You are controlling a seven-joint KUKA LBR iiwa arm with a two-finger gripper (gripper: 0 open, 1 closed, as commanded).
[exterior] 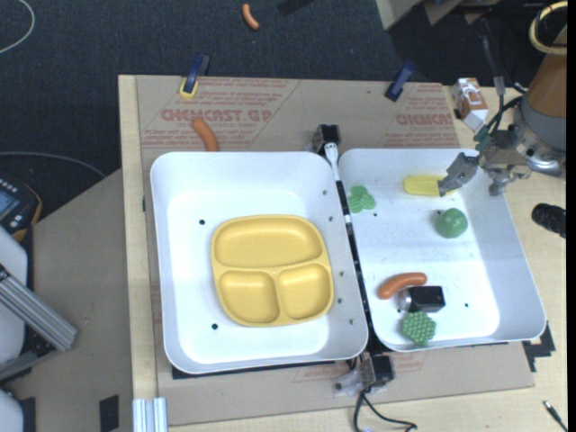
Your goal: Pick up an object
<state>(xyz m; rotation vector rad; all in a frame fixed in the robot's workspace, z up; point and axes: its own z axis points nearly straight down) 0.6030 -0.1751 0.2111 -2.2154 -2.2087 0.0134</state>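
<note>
Left bin: holds a yellow three-compartment plate, sat roughly centre, flat on the bin floor. Two compartments toward the near edge, one long compartment behind.

Behind that bin, on the cardboard-covered worktop: small orange sausage-shaped piece just off the bin's far-left corner, plus a blue-and-yellow clamp at the board's far edge. Second blue clamp further right. Another orange piece on the dark floor beyond the board.

Right bin, touching the left one along the shared rim:
- green leafy piece near the far-left corner
- red-orange toy sausage toward the near side, just beside a small black block
- knobbly green piece right in front of the block, near the front rim
- yellow block toward the far side
- green ball near the middle-right, apart from the yellow block

Gripper over the right bin's far-right area, arm coming in from the right. Jaws apart (one finger tip next to the yellow block's right end, the other well to the right), nothing between them. Green ball sits just below the jaws in view, not touched. All pickable items resting on the bin floor.
</note>
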